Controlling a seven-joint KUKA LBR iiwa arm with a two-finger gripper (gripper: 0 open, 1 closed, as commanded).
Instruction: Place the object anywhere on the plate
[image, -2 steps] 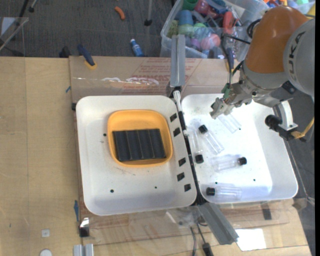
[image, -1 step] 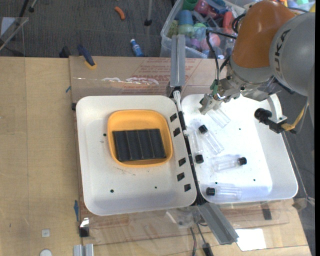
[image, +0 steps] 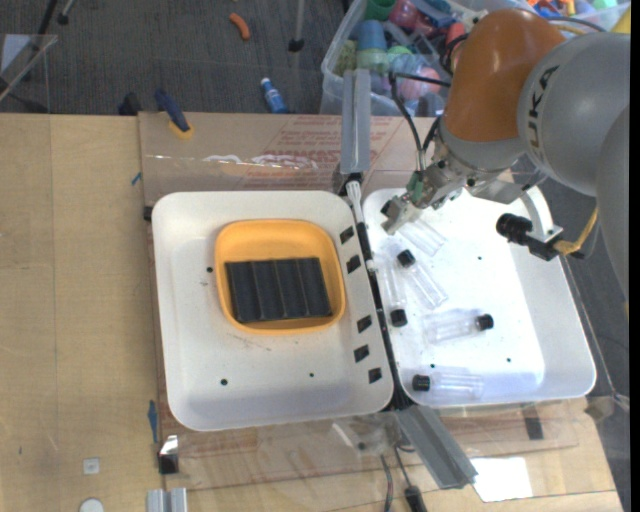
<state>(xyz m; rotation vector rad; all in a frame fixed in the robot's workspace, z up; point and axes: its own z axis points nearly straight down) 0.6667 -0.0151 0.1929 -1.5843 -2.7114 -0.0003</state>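
hand (image: 400, 212) low over the right bin's (image: 560, 330) far-left corner, near clear vials (image: 425, 285); grip state unclear

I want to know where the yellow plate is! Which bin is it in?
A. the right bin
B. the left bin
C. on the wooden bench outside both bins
B: the yellow plate, with a dark ridged block lying on it, sits in the left bin, while the right bin holds clear vials with black caps.

Wooden bench (image: 70, 300), dark carpet floor (image: 150, 50), cluttered clear tub (image: 400, 40)
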